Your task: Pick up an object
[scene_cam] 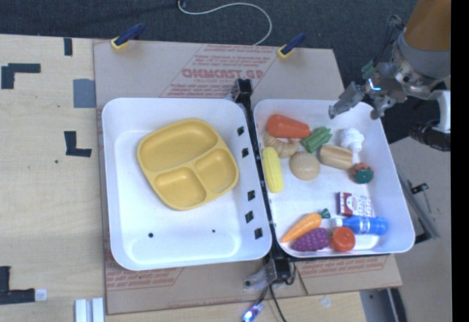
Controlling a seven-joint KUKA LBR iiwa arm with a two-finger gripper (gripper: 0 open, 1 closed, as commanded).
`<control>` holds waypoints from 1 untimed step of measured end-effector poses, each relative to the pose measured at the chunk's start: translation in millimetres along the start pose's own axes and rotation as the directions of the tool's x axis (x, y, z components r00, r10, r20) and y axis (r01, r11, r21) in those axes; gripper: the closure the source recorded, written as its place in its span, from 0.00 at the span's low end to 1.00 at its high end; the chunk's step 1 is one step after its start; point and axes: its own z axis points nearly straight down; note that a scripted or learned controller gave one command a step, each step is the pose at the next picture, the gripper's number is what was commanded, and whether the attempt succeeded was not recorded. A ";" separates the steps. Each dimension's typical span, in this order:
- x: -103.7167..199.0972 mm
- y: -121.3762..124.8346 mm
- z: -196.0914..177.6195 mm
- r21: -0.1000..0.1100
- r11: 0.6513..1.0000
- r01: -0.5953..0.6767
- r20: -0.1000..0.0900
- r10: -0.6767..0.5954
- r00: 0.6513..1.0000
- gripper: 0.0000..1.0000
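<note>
Currently, camera view: approach step, nothing gripped. Gripper [360,102] hovers over the right bin's [399,188] far right corner, jaws apart and holding nothing. Candidate objects in that bin: tomato-red pepper [286,125], corn [272,169], potato [304,166], carrot [302,226], grapes [312,240], blue bottle [364,225]. Left of that bin, a second bin [117,188] carries a yellow tray [187,163]. Next move, by judgement: descend over one item, then close. Surface: cardboard sheet [212,71] beneath the bins, dark carpet beyond.
</note>
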 end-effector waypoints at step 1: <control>70.0 -38.4 155.9 0.012 1.000 0.003 -0.004 -0.002 1.000 0.00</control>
